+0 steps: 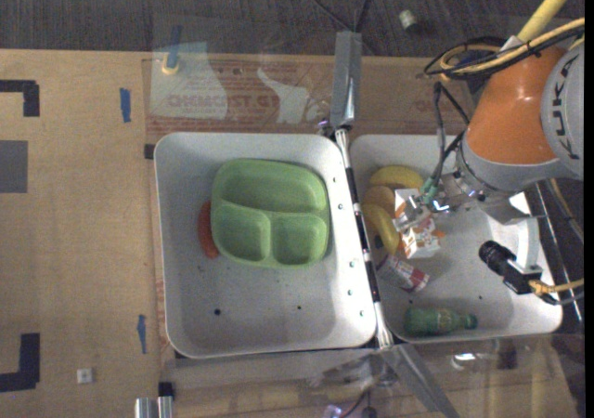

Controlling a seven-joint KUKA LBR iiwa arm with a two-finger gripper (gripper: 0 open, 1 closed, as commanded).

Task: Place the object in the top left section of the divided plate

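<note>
Looking down on the bench, you see the green divided plate (270, 212) lying in the left bin (186, 295), near its far edge, with an orange object (206, 230) half hidden under the plate's left side. In the right bin (520, 309), the arm (520, 119) comes from the right edge, and its gripper (429, 205) is low over a small white and orange carton (419, 232). You cannot tell how wide the gripper is, or if it has the carton. Yellow bananas (382, 202) lie close to the divider, and a green bottle (438, 320) rests along the near edge.
</note>
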